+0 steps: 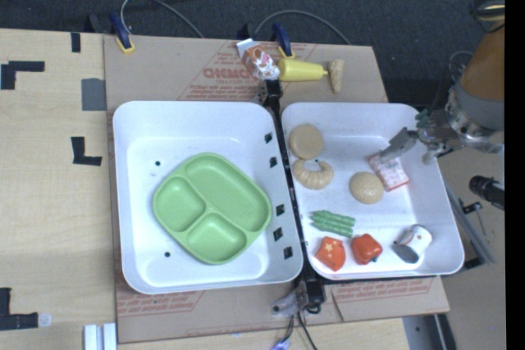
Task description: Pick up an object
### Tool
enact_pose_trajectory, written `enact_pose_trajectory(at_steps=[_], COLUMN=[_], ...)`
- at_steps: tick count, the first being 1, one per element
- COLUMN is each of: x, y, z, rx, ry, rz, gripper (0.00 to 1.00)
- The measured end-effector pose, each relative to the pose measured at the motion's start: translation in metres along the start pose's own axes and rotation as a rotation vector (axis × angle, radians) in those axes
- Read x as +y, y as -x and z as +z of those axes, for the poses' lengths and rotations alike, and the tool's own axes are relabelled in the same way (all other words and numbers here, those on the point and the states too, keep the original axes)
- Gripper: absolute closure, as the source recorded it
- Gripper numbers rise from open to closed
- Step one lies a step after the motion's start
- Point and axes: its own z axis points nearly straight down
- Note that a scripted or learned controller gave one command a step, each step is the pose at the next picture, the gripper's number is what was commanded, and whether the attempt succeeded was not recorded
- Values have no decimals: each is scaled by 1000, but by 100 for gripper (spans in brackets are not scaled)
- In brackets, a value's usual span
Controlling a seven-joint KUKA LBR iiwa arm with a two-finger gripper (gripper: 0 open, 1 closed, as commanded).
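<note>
I note the small pink-and-white packet [390,173] near the right bin's [361,112] right edge, beside a round beige bun [367,188], with the grey two-finger gripper [404,142] just above it, fingers spread and pinching nothing.

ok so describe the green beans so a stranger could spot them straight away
Look in the right bin. The green beans lie in its lower left part, just above the two red pieces near the front wall. They are the one long, thin green thing among rounded tan and red foods.
</note>
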Motion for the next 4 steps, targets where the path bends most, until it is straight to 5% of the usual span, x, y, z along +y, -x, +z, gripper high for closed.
enact_pose_trajectory(at_steps=[1,2,3,4], x=[13,47,49,49], y=[16,-3,-2,-3], z=[106,114,102,101], rx=[-3,-10,-14,-13], ry=[12,14,23,23], rz=[-3,0,-1,-2], gripper=[0,0,100,0])
